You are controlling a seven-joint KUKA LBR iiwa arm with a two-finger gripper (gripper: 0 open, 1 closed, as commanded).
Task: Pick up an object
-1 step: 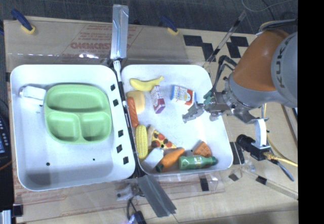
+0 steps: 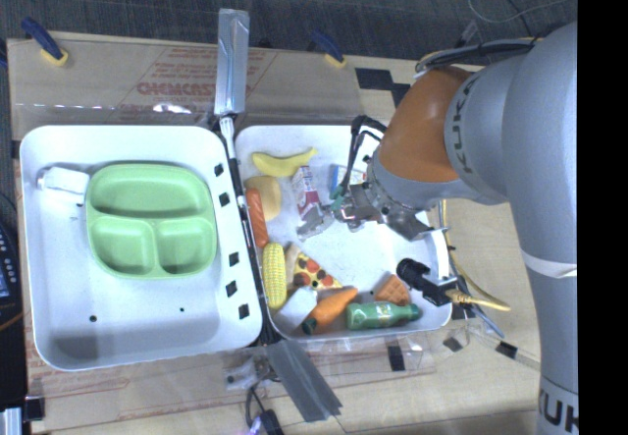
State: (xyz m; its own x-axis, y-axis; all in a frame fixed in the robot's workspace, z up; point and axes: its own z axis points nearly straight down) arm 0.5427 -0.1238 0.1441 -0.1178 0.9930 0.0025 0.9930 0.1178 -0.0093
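The grey arm with its orange wrist band reaches in from the right and hangs its gripper (image 2: 345,202) over the middle of the right-hand shallow white bin (image 2: 432,325), low above a small crinkled packet with red print (image 2: 310,195). Whether the gripper is spread or pressed together I cannot tell, since the wrist body covers most of it. Nothing shows between its tips, so I judge the pick not yet made. The candidates crowd the bin: a yellow plastic banana (image 2: 283,162) at the far side, an orange hot-dog toy (image 2: 256,212) and a yellow corn cob (image 2: 275,274) along the left wall, a pizza slice toy (image 2: 314,271), an orange carrot (image 2: 334,303) and a green plastic bottle (image 2: 381,314) at the near side. The risks follow from that crowding: a thin, slippery packet may slide out or lie too flat to be caught, and a descent slightly off could nudge neighbours or strike the bin floor. The left bin (image 2: 49,325), holding a light green divided tray (image 2: 152,219), stays well apart from the action.
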